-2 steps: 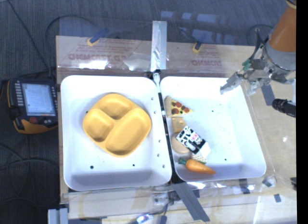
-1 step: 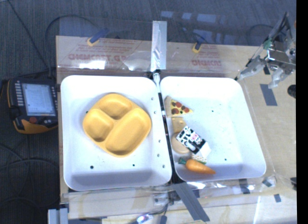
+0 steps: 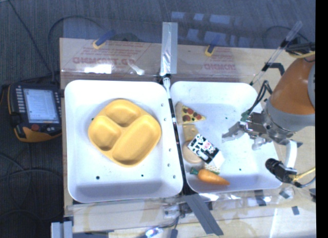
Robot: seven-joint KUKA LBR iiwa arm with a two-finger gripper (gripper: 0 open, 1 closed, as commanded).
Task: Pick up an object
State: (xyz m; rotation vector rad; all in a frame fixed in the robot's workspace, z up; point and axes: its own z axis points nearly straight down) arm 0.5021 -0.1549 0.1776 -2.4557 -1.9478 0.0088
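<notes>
Hovering over the right bin (image 3: 225, 91), the pincer (image 3: 245, 130) holds nothing, spread unclear; carrot (image 3: 211, 177) and pizza slice (image 3: 188, 113) unpicked.

I count two white bins (image 3: 72, 129) on the table, one yellow three-compartment tray (image 3: 124, 131), one pizza slice (image 3: 188, 114), one carrot (image 3: 211, 177), one black-and-white patterned box (image 3: 205, 149), and one teach pendant (image 3: 33, 111).
</notes>
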